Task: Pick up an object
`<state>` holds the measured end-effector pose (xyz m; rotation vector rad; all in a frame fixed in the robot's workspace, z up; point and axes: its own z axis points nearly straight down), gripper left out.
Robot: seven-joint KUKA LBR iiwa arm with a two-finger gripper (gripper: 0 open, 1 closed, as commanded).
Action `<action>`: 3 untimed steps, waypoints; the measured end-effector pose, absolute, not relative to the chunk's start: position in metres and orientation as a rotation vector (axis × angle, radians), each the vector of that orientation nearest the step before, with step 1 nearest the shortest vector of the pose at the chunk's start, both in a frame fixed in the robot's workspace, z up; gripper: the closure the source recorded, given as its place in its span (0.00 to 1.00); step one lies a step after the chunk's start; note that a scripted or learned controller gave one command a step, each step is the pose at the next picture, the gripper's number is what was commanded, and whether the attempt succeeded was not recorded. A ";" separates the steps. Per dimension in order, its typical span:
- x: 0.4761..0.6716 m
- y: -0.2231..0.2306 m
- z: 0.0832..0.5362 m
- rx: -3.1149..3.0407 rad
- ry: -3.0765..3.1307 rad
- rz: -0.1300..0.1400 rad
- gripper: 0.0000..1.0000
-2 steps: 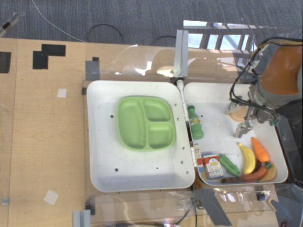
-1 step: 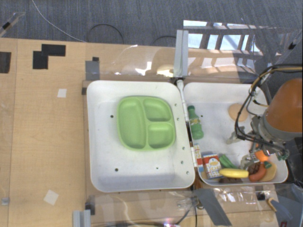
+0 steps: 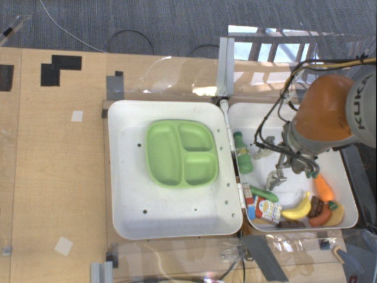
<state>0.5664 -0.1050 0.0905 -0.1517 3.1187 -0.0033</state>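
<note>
Pincer (image 3: 275,178) above right bin (image 3: 347,175), fingers unclear, sausage (image 3: 321,217) half hidden

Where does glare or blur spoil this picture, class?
Camera view: bright glare on the clear panel behind the bins; the white left bin nearly washes out; the tool and small toys look soft, though the green plate reads clearly.

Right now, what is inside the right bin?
The right bin holds a green bottle, a banana, a carrot, a small carton and the gripper. The arm covers the bin's far part.
</note>
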 end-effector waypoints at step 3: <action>0.577 -0.200 0.089 0.306 3.114 -0.003 0.00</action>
